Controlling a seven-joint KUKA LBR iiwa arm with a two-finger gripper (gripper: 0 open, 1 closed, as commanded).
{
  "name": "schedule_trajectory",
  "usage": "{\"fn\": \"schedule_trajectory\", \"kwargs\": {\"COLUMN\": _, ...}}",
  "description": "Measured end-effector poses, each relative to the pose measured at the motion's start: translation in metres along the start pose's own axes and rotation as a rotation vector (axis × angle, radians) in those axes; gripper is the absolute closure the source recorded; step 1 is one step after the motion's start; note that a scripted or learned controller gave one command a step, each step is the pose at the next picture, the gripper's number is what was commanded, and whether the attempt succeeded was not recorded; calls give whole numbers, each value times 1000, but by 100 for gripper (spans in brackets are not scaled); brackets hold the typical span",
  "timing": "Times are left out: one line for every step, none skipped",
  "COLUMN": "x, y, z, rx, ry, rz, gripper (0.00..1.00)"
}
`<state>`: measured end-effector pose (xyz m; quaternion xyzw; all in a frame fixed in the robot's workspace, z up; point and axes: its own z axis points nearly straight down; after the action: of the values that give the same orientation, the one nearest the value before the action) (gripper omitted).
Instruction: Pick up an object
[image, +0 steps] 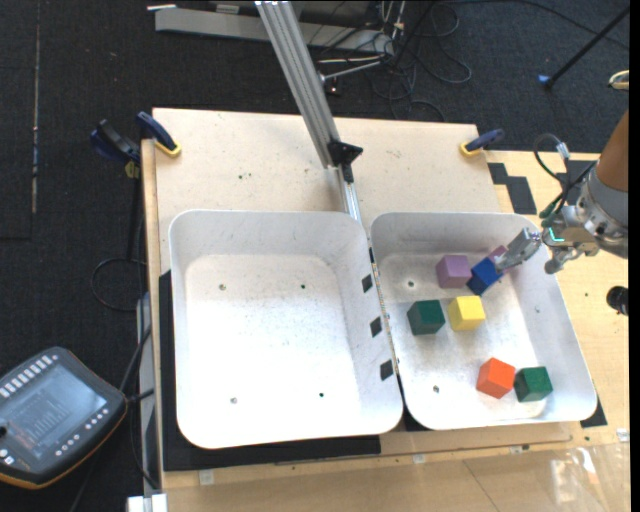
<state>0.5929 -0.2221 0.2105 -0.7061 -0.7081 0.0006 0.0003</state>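
The right bin (560, 330) holds several cubes. A blue cube (484, 276) sits at the back, touching a purple cube (453, 270) on its left. My gripper (506, 257) reaches in from the right edge, and its tip meets the blue cube's upper right side. Whether it grips the cube is unclear. A dark green cube (426, 317) and a yellow cube (466, 312) lie side by side in the middle of the bin. Near the front right corner rest an orange cube (496, 378) and a green cube (533, 383).
The left bin (190, 300) stands beside the right one, with a raised divider edge (380, 320) between them. A metal pole (305, 85) slants up from the back of the bench. A teach pendant (50, 415) lies off the bench at the lower left.
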Motion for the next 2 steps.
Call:
{"fn": "schedule_trajectory", "kwargs": {"x": 7, "y": -3, "z": 45, "rx": 2, "ry": 1, "rz": 1, "gripper": 0}}
{"fn": "schedule_trajectory", "kwargs": {"x": -1, "y": 1, "z": 90, "rx": -4, "ry": 0, "rz": 4, "gripper": 0}}
